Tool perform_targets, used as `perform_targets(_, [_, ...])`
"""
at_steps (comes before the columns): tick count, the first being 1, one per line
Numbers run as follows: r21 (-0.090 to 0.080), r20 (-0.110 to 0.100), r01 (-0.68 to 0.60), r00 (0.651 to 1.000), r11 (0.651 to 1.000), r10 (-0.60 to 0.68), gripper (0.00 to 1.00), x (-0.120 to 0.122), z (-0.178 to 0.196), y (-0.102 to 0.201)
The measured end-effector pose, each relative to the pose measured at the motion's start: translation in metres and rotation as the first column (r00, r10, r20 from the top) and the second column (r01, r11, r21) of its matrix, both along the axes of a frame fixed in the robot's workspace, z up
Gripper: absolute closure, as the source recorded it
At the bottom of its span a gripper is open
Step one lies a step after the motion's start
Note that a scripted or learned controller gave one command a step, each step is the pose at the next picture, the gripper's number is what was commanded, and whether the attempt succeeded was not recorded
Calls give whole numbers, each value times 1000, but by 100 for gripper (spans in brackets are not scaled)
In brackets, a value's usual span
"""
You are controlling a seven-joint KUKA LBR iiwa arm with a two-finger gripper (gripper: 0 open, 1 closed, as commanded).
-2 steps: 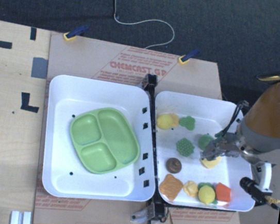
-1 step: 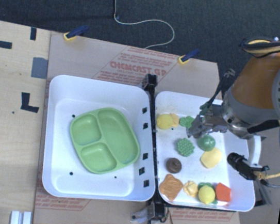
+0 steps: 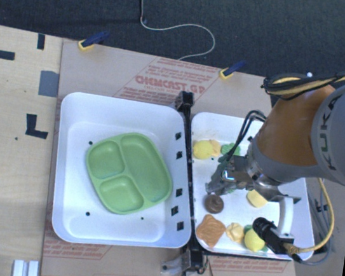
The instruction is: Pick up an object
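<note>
My gripper (image 3: pixel 221 185) hangs low over the left half of the right bin (image 3: pixel 302 215), under the grey arm with the orange band. A small round brown object (image 3: pixel 214 203) lies on the bin floor just in front of the gripper's tip, close to it or touching; I cannot tell which. Nothing shows clearly held. A yellow lemon-like piece (image 3: pixel 204 149) and a green piece (image 3: pixel 228 150) lie behind the gripper. Just right of it, partly under the arm, rests a pale yellow piece (image 3: pixel 256 198).
Along the right bin's front lie a brown toast-like slice (image 3: pixel 210 231), a small pale yellow lump (image 3: pixel 234 231) and a yellow-green piece (image 3: pixel 253 241). The left bin (image 3: pixel 71 151) holds a green divided plate (image 3: pixel 129 172). A black-clipped divider (image 3: pixel 183 168) separates the bins.
</note>
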State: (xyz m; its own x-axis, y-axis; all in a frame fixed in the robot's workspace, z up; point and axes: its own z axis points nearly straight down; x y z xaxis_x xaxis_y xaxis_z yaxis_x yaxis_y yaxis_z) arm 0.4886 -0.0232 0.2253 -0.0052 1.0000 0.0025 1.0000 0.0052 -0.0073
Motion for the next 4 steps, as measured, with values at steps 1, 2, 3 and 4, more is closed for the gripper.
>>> perform_targets(1, [0, 13, -4, 1000, 1000, 4, 100, -5, 84, 60])
perform_targets(2, [2, 23, -1, 1000, 1000, 1, 100, 6, 255, 123])
perform_targets(3, [-4, 6, 2, 1000, 1000, -2, 100, 5, 257, 121])
perform_targets(4, [-3, 4, 2, 1000, 1000, -2, 100, -5, 244, 144])
